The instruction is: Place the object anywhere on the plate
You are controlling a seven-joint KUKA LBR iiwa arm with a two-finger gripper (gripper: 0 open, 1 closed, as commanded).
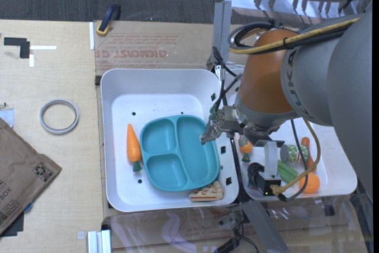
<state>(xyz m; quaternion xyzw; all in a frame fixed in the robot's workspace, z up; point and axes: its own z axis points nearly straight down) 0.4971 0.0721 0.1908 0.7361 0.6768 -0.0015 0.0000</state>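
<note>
While the gripper (208, 132) hangs over the right rim of the teal plate (177, 152), I cannot tell its state or which object is meant; a carrot (133, 144) lies beside the plate, so a release here may miss

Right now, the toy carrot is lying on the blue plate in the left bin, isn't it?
Not quite. The carrot is in the left bin, but it lies on the bin's white floor beside the plate's left edge, not on the plate. The camera view shows this.
</note>
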